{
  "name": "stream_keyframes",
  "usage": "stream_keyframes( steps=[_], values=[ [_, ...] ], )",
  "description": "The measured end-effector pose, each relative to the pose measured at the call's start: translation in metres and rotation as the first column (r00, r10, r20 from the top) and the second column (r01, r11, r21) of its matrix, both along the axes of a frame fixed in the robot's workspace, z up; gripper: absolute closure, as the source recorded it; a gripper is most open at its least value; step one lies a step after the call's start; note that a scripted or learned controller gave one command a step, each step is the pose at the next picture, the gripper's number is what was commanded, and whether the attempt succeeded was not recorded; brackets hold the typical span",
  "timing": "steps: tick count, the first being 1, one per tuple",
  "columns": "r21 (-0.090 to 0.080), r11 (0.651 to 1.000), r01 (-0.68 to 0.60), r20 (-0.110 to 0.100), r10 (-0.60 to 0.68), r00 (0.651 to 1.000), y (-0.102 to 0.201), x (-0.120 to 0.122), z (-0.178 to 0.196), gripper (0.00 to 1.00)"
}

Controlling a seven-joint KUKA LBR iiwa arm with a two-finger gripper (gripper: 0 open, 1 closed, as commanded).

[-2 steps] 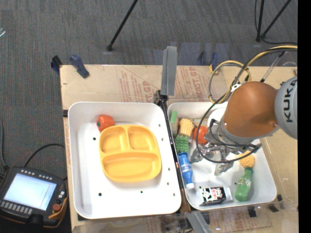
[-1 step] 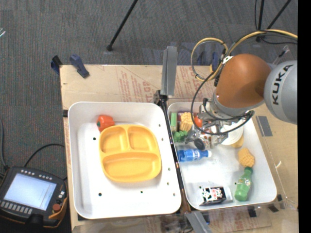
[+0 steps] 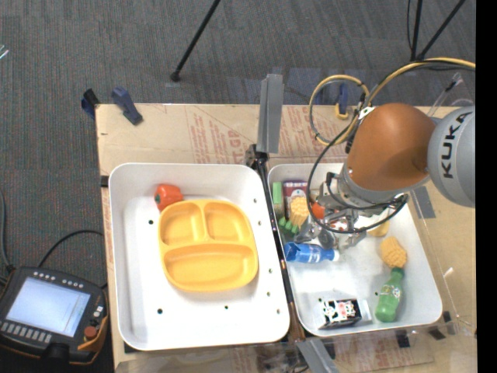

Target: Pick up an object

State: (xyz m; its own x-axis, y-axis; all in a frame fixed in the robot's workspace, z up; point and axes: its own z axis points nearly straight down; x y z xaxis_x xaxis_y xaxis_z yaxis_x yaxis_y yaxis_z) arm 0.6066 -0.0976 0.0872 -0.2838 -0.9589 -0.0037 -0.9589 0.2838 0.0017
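Observation:
My gripper hangs low in the right bin, mostly hidden under the arm's orange wrist band. Just below and left of it lies a blue bottle on its side. At its left stands a yellow corn cob, with a small orange-red piece beside it. A second yellow corn piece lies to its right. A green bottle and a black-and-white carton rest near the bin's front.
The left bin holds a yellow divided plate and a red pepper at its back left. A small dark box and green pieces sit at the right bin's back left. Cables loop above the arm.

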Motion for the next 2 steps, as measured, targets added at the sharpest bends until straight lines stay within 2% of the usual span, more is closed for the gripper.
stream_keyframes(
  steps=[1,2],
  values=[
    [0.0,0.999,0.036,0.0,-0.036,0.999,-0.001,-0.01,0.0,0.0],
    [-0.002,0.995,0.101,0.001,-0.101,0.995,0.005,-0.037,0.0,0.0]
  ],
)
